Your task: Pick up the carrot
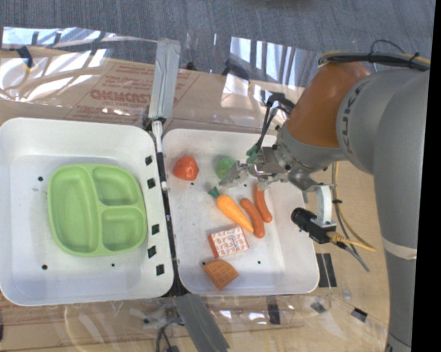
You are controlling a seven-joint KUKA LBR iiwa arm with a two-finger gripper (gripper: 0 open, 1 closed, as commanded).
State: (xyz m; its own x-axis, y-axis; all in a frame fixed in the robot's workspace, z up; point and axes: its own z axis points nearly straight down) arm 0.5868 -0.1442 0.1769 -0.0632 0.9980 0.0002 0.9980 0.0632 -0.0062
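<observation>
Two shallow white bins side by side on bench. Left bin (12, 194) holding a green divided tray (98, 209), three compartments, lying flat near the bin's centre.

Right bin (293, 270) holding the loose items. Carrot (233, 212) lying flat near the bin's middle, orange body angled toward near right, green top pointing far left. Just beside it on the right, two orange-red sausages (257, 210), touching or nearly touching each other (contact with the carrot unclear). Red tomato-like piece (186, 167) at far left of this bin, close to the divider. Green rounded item (224, 165) to its right, partly overlapped by the tool. Patterned reddish block (229, 243) nearer, and an orange waffle-like square (220, 273) by the near wall.

Arm entering from right, orange band above wrist. Gripper (239, 173) positioned over far part of right bin, just beyond the carrot's green top, beside the green item. Finger state: cannot tell (too blurred and small). Nothing seen between fingers; carrot resting on bin floor.
</observation>
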